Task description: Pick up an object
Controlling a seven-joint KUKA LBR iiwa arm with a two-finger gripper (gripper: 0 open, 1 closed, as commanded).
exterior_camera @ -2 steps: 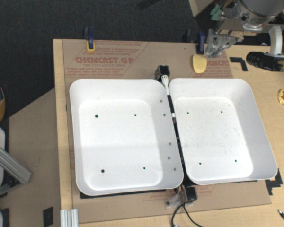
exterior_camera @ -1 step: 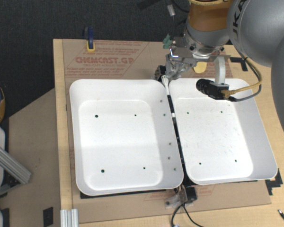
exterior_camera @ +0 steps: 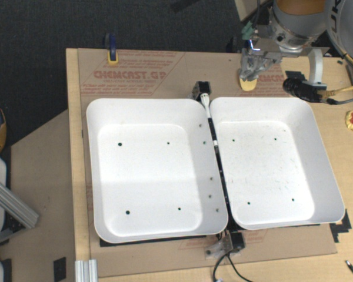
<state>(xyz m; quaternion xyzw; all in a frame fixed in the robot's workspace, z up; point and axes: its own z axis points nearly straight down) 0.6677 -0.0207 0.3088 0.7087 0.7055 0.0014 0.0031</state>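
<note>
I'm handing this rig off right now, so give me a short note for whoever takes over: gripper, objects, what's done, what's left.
Gripper: above the brown board behind the right bin, outside both bins; whether its fingers are open or shut can't be told.
Objects: a small yellowish piece lies on the board right under the fingertips, beyond the right bin's far rim. Whether it is gripped is unclear.
Left bin sits beside the right one.
Done: no pick confirmed.
Left: confirm a grasp and lift an object.
</note>
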